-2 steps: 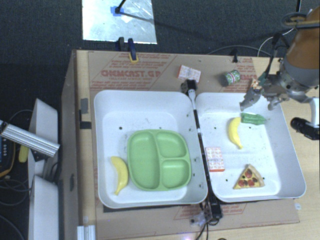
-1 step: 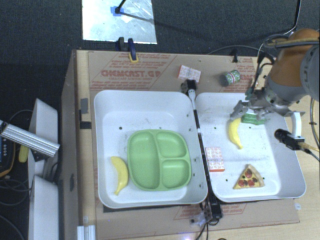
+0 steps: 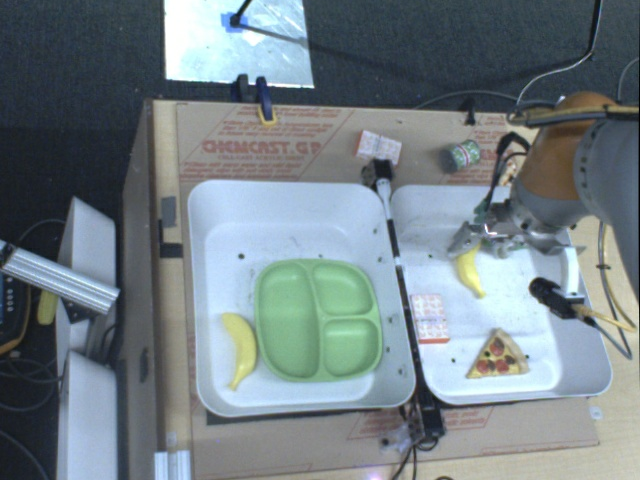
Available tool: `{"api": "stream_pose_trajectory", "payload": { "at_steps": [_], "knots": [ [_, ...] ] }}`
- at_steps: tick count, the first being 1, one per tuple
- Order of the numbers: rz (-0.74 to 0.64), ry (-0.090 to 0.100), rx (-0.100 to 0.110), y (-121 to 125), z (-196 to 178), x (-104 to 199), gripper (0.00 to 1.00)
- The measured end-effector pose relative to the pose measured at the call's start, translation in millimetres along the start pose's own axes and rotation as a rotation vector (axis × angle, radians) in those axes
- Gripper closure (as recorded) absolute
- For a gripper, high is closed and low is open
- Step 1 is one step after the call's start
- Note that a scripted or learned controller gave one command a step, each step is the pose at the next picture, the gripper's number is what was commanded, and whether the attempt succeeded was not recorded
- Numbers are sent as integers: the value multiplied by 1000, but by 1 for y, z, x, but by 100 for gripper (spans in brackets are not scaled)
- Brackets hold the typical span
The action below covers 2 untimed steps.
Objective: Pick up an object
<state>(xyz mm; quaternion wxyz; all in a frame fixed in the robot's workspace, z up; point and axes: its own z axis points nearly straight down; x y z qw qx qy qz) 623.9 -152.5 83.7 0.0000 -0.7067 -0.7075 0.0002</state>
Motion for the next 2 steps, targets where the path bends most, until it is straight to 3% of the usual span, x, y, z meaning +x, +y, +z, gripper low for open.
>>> {"api": "stream_pose_trajectory", "payload": {
  "at_steps": [1, 2],
  "knots": [
    [-1, -1, -4, 2, -12, 0, 100],
    [-4, 1, -6, 3, -102, 73, 100]
  ]
}}
